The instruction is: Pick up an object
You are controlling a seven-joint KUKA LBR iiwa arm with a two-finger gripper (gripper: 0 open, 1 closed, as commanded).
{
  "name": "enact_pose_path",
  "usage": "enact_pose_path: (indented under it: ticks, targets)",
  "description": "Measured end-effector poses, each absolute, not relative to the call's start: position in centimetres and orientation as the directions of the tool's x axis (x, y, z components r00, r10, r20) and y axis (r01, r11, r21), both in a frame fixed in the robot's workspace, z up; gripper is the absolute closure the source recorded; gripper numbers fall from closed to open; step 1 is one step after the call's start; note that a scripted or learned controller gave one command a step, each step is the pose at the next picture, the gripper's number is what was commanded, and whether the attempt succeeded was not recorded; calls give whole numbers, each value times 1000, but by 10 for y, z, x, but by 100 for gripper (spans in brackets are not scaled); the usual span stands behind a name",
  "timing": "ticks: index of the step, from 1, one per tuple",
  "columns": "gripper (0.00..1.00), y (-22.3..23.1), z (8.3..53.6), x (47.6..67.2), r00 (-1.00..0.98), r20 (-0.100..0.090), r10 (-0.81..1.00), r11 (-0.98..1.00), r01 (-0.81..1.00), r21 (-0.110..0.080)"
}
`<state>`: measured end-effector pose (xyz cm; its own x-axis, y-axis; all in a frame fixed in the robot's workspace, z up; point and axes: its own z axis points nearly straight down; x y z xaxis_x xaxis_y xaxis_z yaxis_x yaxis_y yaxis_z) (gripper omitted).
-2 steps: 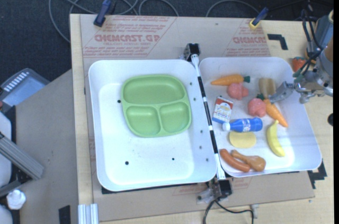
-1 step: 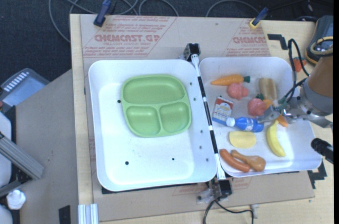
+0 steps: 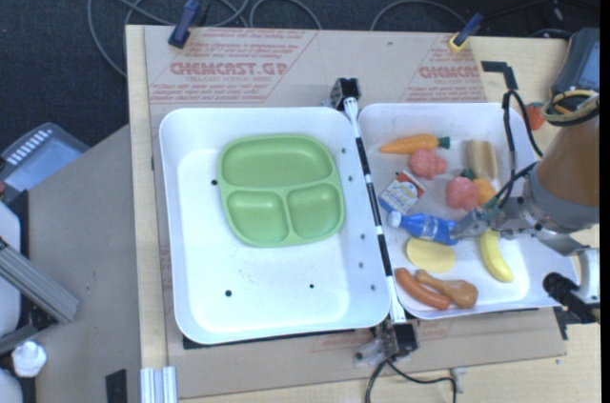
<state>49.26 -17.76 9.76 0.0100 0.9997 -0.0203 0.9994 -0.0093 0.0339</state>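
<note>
The right bin (image 3: 434, 114) holds several toy foods: an orange carrot (image 3: 413, 144), two pink pieces (image 3: 428, 164) (image 3: 461, 192), a bread roll (image 3: 482, 157), a white packet (image 3: 401, 195), a blue bottle (image 3: 428, 227), a flat yellow piece (image 3: 431, 255), a banana (image 3: 496, 259) and sausages (image 3: 425, 289). My gripper (image 3: 477, 220) reaches in from the right and hangs low over the bin. It sits just right of the blue bottle's end and above the banana's top. I see nothing lifted off the bin floor.
The left bin (image 3: 181, 201) holds a green divided plate (image 3: 281, 189). A black rail with clamps (image 3: 367, 201) runs between the two bins. The arm's body (image 3: 572, 172) covers the right bin's right side. Cables lie on the dark floor behind the bench.
</note>
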Motion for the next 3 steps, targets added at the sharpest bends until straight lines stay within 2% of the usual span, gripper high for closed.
enact_pose_path:
  ticks: [1, 2, 3]
  targets:
    - [100, -177, 91, 495, 1, -8, 1000, -1, 1000, 16]
    - [100, -112, 132, 479, -1, 0, 1000, 1, 1000, 0]
    - [0, -112, 132, 479, 0, -1, 1000, 0, 1000, 0]
